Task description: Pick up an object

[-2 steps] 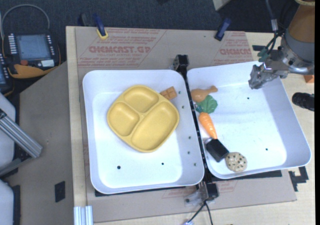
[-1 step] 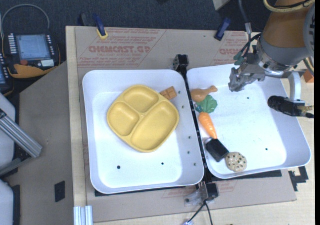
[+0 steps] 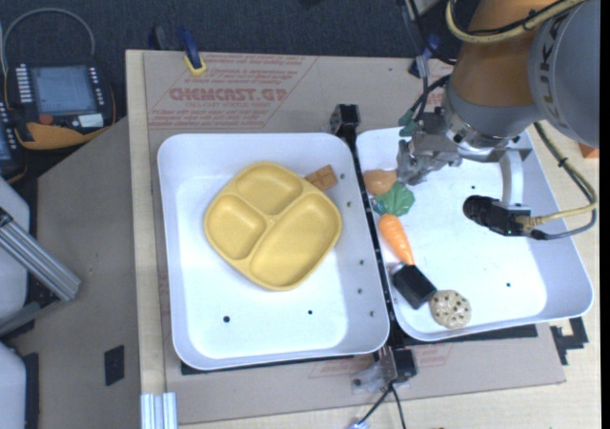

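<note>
End effector [image 3: 416,162] hangs over the right bin's [image 3: 562,265] far-left corner, just above the toy carrot [image 3: 394,230]; can't tell its state. Carrot prob. light, hard, slick plastic w/ softer green top. Best taken across the orange body mid-length, not the tapering tip.

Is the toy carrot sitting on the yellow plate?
No, the toy carrot lies in the right bin, while the yellow plate sits in the left bin.
</note>
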`<state>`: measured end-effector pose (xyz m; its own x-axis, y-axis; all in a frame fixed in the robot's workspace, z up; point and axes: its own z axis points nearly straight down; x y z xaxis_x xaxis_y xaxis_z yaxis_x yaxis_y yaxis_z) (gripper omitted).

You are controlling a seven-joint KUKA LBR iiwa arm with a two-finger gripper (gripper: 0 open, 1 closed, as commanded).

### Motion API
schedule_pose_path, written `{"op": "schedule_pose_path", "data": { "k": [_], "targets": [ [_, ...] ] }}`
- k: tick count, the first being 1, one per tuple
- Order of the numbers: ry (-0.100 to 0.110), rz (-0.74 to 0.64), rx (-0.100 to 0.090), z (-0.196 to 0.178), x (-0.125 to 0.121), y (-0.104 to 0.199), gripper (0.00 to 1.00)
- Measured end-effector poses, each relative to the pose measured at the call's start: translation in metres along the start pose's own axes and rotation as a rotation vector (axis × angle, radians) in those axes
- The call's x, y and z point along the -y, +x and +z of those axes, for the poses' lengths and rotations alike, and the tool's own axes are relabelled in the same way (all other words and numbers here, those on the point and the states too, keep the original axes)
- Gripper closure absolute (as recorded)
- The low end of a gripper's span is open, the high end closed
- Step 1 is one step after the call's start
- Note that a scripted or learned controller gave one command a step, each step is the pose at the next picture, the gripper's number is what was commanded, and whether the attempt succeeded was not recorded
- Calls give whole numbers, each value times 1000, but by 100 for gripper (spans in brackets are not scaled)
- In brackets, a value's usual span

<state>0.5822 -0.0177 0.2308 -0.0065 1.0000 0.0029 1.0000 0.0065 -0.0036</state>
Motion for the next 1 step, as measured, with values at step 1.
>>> {"op": "schedule_pose_path", "data": {
  "k": [1],
  "targets": [
    [0, -1, 0, 4, 13, 62, 100]
  ]
}}
